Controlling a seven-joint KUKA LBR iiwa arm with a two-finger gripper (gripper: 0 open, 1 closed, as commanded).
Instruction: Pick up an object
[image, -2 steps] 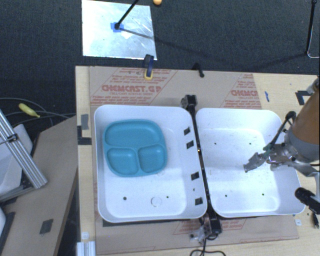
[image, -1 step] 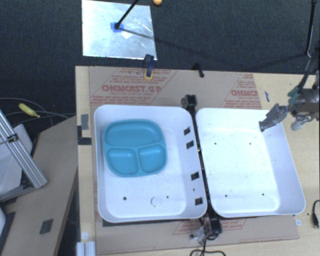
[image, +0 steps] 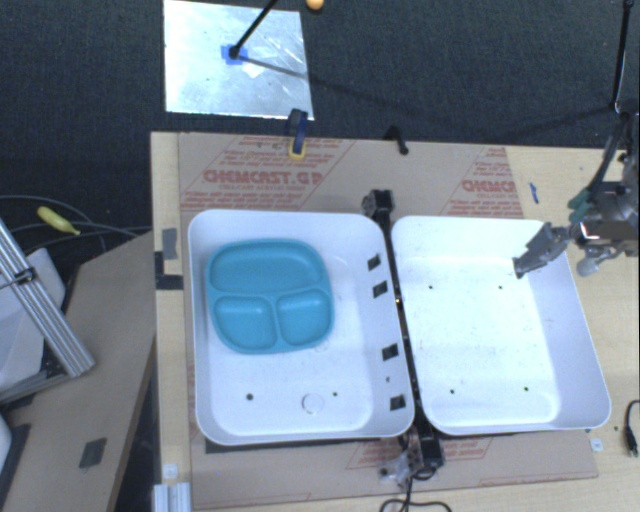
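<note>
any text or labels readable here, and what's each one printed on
"CHEMCAST GP" in red, repeated on the brown protective sheet that covers the board under the two white bins; the clearest copy sits above the left bin.
A second copy on the same sheet, above the right bin, is partly cut off and too blurred to read in full.
The blue divided plate carries no readable text.

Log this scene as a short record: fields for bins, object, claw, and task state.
left bin: holds a blue tray, lying flat toward the far left part
tray: three compartments, one wide at the far side, two smaller at the near side
right bin: white floor with small dark dots
claw: over the far right corner of the right bin, apart from the tray
claw fingers: cannot tell whether open or shut
task state: tray not picked up, nothing seen in the claw
</note>
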